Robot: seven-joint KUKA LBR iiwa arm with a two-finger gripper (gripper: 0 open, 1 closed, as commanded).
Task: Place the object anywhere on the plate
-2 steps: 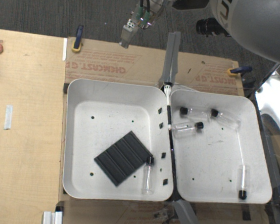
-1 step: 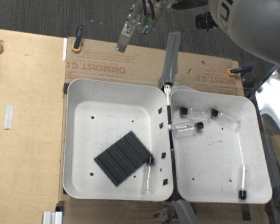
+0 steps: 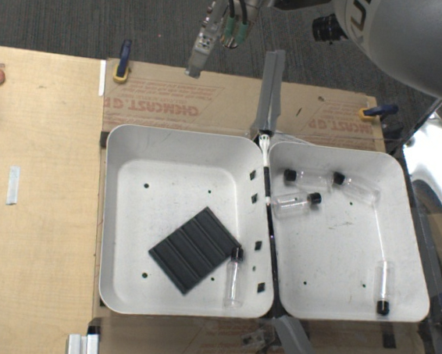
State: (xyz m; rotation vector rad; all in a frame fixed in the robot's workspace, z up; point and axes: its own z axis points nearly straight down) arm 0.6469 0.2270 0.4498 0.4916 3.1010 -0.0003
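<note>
A black ribbed plate (image 3: 194, 249) lies tilted on the floor of the left bin (image 3: 129, 155). A clear tube with a black cap (image 3: 233, 274) lies on the bin floor just off the plate's right corner. Several more clear capped tubes rest in the right bin (image 3: 404, 231): two near its back (image 3: 303, 175) (image 3: 353, 186), one by the left wall (image 3: 290, 205), and one at the front right (image 3: 383, 285). My gripper (image 3: 206, 43) hangs high over the cardboard behind the left bin, far from the plate and from every tube. I see nothing held in it.
The arm's grey body (image 3: 409, 27) fills the top right corner. Blue and yellow clamps (image 3: 122, 61) (image 3: 375, 111) pin the cardboard behind the bins. A grey bar (image 3: 270, 91) runs back from the divide between the bins. Small items lie on the wooden bench at the left.
</note>
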